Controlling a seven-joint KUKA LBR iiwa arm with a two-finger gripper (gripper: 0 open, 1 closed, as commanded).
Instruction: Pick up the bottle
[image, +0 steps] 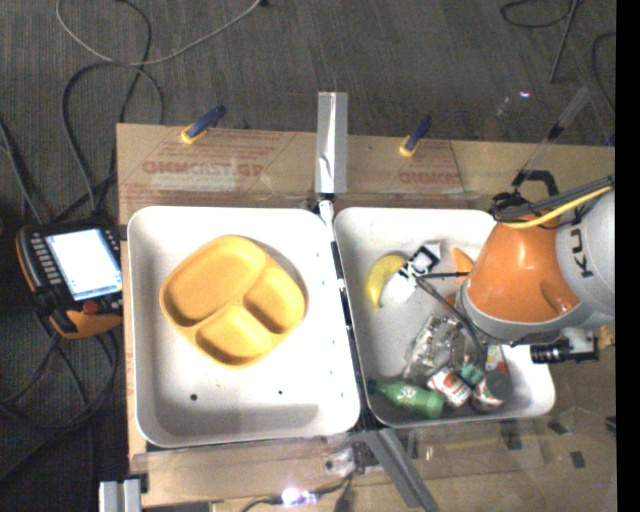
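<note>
The gripper (440, 345) is seen low in the right bin (365, 300), below and to the left of the arm's orange band (515, 275), which covers much of what lies behind it. Its metal parts are blurred against the clutter, so whether it is open or closed, and whether anything is held, cannot be told.

Just below the gripper, toward the near wall of the bin, the green bottle (410, 397) is found lying on its side. Its long axis is set roughly across the bin, along the near wall, tilted slightly. Which end carries the cap cannot be made out with certainty; the left end looks paler. To the right of the bottle, and below the gripper, a small heap of cans and wrappers (470, 385) is pressed close, seemingly touching it. Above and to the left of the gripper a yellow banana-shaped piece (380, 278) and a white object (403, 288) are seen. Well to the left, in the other bin (150, 400), a yellow divided tray (233, 300) lies alone.

As for progress, the bottle is judged to be on the bin floor and not lifted. The approach appears made, with the gripper near and above it; a grasp across the bottle's short axis and the lift are judged to remain.
</note>
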